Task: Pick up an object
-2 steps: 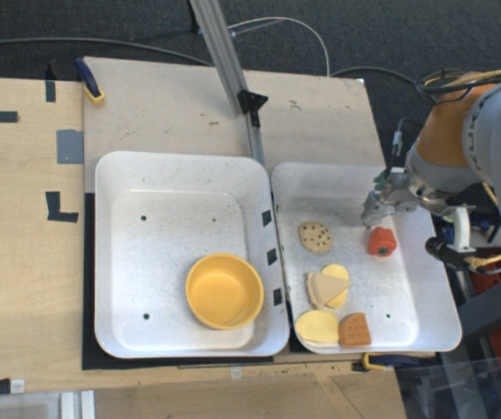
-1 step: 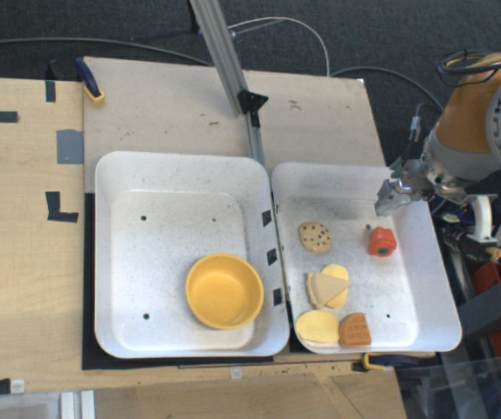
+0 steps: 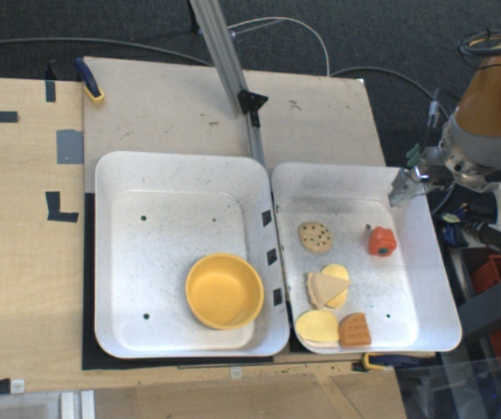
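Nearest the camera, at the 6 o'clock edge of the right bin (image 3: 434,260), you see a brown toast-like block (image 3: 354,330) touching a pale yellow disc (image 3: 317,326). Just above them, toward 12 o'clock, lies a cream wedge-shaped piece (image 3: 329,287), and beyond that a speckled cookie (image 3: 315,236). At 3 o'clock from the cookie, well apart from the cluster, stands a small red-orange piece, possibly a pepper or tomato (image 3: 381,242). The left bin (image 3: 111,234) holds a yellow bowl (image 3: 224,291) toward its 5 o'clock corner. Both bins rest on the tabletop (image 3: 24,234).

The gripper (image 3: 405,186) hangs over the right bin's 1 o'clock corner, at 1 o'clock from the red-orange piece and apart from it. Whether the jaws are open or closed you cannot tell at this size; nothing is seen between them.

Judged from this layout, the step in hand is the approach. The red-orange piece appears the best candidate: it is nearest the jaws and isolated, so neighbours will not obstruct the fingers. You should centre over it before descending, and keep clear of the bin wall at 3 o'clock. The piece looks rounded and may roll if struck off-centre.
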Tool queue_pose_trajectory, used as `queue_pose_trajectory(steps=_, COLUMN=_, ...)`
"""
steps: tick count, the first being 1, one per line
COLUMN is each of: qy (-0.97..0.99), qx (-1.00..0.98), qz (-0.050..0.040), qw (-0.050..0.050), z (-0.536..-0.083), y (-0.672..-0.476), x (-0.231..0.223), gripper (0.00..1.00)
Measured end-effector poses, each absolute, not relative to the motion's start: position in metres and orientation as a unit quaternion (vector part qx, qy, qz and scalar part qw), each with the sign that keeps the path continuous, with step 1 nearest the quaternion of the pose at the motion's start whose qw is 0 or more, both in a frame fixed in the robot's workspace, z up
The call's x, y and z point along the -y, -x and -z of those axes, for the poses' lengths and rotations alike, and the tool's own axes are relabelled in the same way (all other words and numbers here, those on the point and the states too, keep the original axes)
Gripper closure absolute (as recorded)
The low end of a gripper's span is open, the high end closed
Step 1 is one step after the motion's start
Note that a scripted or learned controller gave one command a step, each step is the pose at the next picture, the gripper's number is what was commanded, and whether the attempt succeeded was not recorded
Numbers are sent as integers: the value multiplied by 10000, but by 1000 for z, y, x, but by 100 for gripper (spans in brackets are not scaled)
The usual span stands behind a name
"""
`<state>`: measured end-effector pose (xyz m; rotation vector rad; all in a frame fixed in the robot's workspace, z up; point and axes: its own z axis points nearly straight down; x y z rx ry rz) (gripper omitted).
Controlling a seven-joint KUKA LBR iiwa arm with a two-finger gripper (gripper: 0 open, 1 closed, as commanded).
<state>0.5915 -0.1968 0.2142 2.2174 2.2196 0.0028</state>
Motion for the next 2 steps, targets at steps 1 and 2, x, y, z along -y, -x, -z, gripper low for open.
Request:
queue_pose_trajectory(steps=1, qy=-7067, qx=-7075, qz=-3, qw=6, z=-226, y=-592, x=196, gripper=100)
queue_pose_trajectory(steps=2, qy=-7047, qx=-7095, qz=-6, qw=-8, z=-232, y=-587, x=139, gripper=100)
